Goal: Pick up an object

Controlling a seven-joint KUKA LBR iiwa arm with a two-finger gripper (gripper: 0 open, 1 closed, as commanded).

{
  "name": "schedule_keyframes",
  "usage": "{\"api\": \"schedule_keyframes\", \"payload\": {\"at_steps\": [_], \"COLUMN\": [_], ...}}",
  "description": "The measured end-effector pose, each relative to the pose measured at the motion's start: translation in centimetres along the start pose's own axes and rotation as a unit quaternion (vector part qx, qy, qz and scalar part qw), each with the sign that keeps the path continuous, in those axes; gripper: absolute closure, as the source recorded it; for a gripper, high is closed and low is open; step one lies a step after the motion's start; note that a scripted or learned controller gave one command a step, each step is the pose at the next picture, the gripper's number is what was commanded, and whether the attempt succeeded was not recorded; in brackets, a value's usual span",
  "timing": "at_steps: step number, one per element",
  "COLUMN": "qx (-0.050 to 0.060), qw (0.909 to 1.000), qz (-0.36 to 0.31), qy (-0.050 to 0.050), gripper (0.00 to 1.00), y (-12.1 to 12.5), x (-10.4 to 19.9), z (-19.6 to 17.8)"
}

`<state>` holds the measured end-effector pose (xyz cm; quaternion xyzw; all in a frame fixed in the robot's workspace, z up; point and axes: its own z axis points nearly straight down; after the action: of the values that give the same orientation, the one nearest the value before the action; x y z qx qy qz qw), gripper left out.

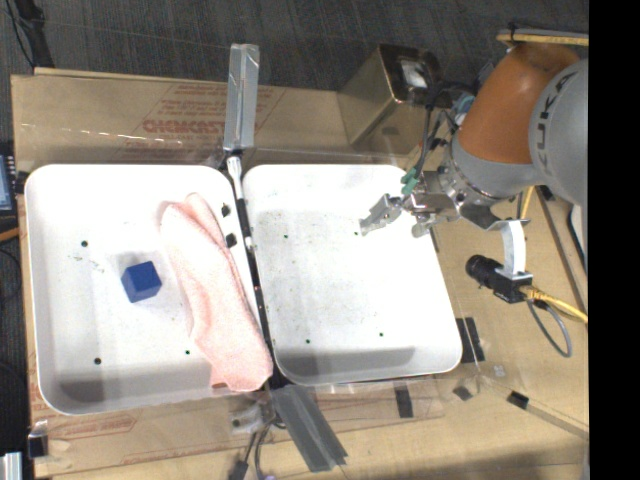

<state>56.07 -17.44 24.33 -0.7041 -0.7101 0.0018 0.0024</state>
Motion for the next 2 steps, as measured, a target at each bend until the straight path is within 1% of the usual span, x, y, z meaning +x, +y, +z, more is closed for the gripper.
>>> {"api": "schedule_keyframes", "payload": {"at_steps": [1,2], "qx": [-0.001,-0.002], "qw": [0.9989,0.9993], "qz": [0.047,0.036], "qy": [-0.001,0.0], "gripper": [0.0,0.0], "y": [1.9,4.3], "x": [-3.4,-3.2], "z": [-3.2,-2.8]}}
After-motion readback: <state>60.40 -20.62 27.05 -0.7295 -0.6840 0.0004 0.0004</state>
